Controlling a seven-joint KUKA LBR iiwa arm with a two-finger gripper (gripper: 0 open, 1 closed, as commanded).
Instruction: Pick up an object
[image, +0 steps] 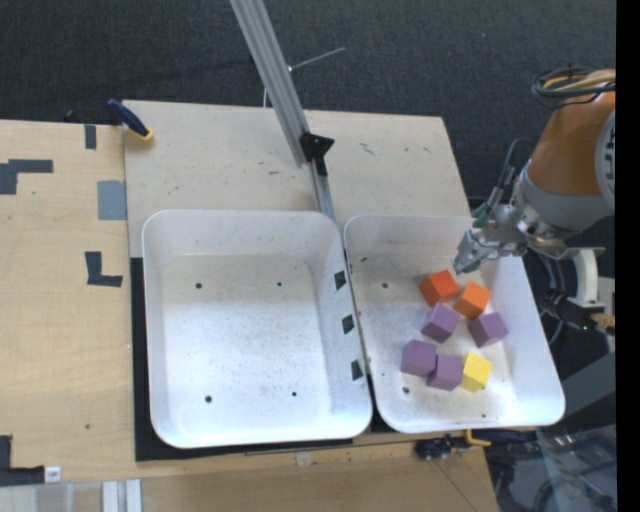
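Light wood worktop (230, 170), scuffed, dark floor around it. Two shallow white bins side by side on it: left bin (160, 300) and right bin (535, 385), rims touching, a black mat (135, 360) under the left one. Blue-yellow clamp (130, 120) at the far left corner. Grey tape patches (112, 200) on the left panel.

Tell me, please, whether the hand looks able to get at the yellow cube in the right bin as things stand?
Probably yes. The hand hovers over the same bin, and the yellow cube lies uncovered on top. A purple cube touching its left side could crowd a finger.
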